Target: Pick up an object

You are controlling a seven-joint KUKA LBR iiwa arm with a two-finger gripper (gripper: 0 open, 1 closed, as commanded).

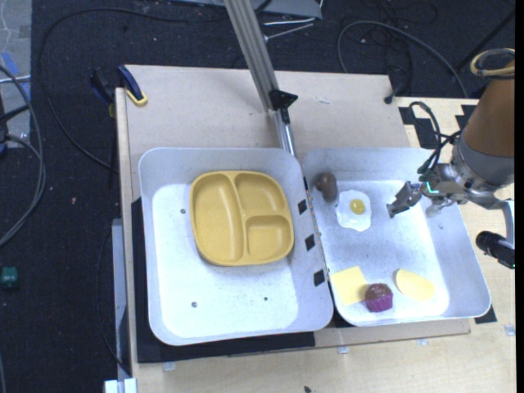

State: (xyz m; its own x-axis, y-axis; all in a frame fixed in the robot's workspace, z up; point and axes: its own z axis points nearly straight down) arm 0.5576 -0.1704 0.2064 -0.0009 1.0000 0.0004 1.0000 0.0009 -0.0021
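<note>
Camera view, from above at a slant: two shallow white bins sat side by side on the pale wooden counter (205, 109). The left bin (164, 301) carried a yellow plastic tray with three compartments (242, 218), lying flat. The right bin (458, 285) carried the loose items: a small brown rounded lump (326, 185) near its far left corner, a toy fried egg, white with a yellow yolk (354, 211), just beside and nearer than the lump, a flat pale-yellow square like a cheese slice (349, 285) at the near left, a purple rounded piece (378, 297) touching or almost touching that square, and a yellow oval slice (415, 285) to its right. The grey arm with the orange band (491, 125) reached in from the right, and its gripper (405, 201) hung above the right bin's far half, to the right of the fried egg and apart from it. Nothing lay between its dark fingers; whether they stood parted or closed could not be made out at this size. Judgement: the step in hand was the approach, with no object yet taken. The egg was the nearest candidate, but flat and low, so a grasp would need the fingers to straddle its edge and press close to the bin floor. The purple piece, being taller, looked the easier catch, though the square beside it could get in the way.
</note>
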